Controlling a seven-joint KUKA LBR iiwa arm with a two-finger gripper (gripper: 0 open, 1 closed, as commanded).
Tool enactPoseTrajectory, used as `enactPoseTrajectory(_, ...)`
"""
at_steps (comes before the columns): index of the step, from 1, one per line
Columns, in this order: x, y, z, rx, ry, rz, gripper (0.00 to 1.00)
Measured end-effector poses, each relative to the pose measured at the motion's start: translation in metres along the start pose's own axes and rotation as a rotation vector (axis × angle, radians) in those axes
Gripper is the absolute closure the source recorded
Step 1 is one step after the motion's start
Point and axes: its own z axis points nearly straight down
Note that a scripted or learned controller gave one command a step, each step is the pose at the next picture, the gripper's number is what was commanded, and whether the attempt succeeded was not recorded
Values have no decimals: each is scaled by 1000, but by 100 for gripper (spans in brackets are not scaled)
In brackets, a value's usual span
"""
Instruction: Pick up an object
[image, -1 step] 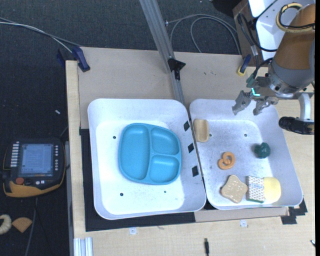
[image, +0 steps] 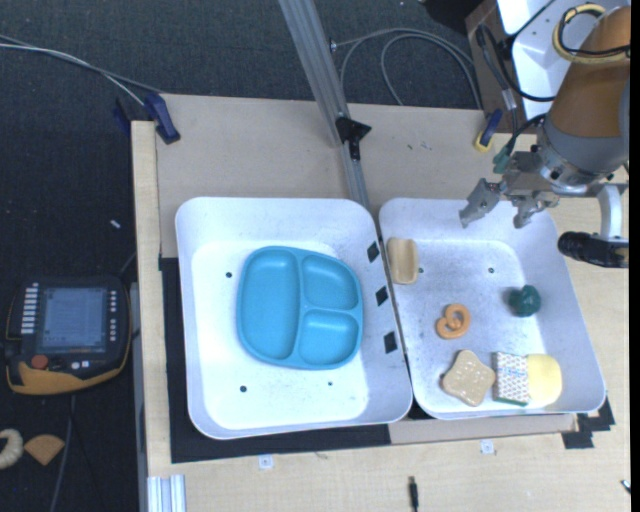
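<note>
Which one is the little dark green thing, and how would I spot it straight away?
Look in the right-hand white bin. Near its right wall sits the dark green lump, alone, with the orange ring to its left. It is the only green, rounded piece there.

A pendant (image: 68, 335) with a lit screen lies on the dark floor left of the bench (image: 250, 135). Below it, near the lower left corner, sit a tan scrap (image: 44, 449) and a pale ring (image: 10, 447), just apart. A blue clamp (image: 158, 116) grips the bench's back left corner. A metal post (image: 325, 75) slants up from the back edge of the bench, between the two bins. Grey cables (image: 400, 45) loop on the floor behind the bench.
</note>
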Motion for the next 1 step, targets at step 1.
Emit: enactPoseTrajectory(1, 5, -3, 62, 7, 1, 0, 0)
